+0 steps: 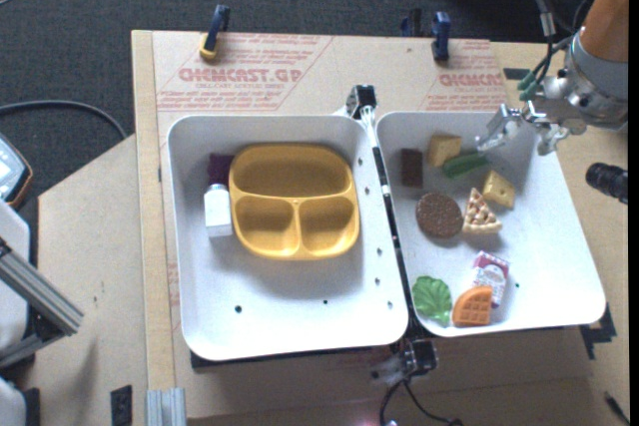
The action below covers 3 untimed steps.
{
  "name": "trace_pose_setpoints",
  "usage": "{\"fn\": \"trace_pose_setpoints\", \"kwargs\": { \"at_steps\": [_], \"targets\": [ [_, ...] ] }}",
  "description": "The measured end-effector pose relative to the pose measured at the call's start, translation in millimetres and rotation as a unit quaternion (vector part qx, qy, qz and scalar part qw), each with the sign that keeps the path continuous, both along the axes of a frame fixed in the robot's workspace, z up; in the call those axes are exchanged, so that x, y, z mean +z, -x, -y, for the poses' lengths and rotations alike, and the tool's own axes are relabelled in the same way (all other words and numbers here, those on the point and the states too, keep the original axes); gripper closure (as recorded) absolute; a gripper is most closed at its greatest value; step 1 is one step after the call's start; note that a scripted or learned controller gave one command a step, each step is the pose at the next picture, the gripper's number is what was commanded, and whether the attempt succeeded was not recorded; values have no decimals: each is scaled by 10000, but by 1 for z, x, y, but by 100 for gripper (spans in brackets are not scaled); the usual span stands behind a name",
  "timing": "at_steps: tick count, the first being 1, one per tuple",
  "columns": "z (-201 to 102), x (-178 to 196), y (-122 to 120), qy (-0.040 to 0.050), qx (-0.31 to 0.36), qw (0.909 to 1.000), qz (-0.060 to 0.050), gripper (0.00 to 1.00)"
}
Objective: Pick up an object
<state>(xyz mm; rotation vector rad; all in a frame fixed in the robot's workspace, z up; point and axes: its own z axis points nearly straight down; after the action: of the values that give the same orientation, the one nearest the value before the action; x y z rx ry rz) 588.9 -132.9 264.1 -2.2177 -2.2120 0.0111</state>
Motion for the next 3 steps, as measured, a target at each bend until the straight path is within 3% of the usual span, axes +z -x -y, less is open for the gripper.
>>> {"fn": "trace_pose_setpoints", "kwargs": {
  "at_steps": [1,3],
  "targets": [
    [0,7,-2,9,12,10000,61,0],
    [-7,-80,-1,-3,11,10000,24,0]
  ]
}}
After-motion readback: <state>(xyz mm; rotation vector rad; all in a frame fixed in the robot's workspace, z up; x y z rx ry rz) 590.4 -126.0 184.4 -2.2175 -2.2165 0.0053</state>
